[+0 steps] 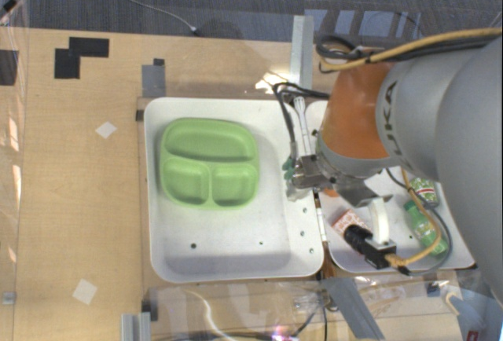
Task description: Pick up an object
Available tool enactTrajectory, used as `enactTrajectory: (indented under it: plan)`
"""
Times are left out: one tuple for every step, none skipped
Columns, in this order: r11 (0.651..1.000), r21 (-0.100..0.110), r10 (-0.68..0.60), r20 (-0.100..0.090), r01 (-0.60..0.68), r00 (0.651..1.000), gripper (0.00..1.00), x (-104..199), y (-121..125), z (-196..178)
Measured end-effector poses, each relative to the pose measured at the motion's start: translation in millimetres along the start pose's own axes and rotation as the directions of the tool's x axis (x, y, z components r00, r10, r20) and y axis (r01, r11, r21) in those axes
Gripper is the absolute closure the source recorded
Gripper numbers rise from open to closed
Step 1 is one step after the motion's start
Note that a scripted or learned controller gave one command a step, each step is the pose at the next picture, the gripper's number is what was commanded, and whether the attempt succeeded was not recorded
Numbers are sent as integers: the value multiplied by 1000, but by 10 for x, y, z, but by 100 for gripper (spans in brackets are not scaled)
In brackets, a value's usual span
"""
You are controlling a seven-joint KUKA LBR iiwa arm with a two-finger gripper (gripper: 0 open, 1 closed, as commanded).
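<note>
Gripper (354, 202) low over right bin (465, 257), above pink packet (346, 219), my likely target. Wrist blocks view: open or closed, I cannot tell.

tray (210, 163): light green | left bin (228, 241): white | bottle (420, 221): green | bench (78, 198): tan

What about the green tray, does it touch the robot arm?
Apart. The camera view shows a strip of bare white bin between the green tray and the arm.
</note>
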State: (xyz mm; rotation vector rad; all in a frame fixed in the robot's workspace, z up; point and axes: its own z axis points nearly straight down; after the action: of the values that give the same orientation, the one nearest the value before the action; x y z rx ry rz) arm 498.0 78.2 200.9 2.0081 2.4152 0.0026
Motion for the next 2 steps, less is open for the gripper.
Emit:
enactTrajectory:
  plan:
    - [918, 2, 398, 1, -398, 918, 100, 53, -100, 173]
    - [777, 1, 630, 1, -630, 777, 100, 383, -26, -14]
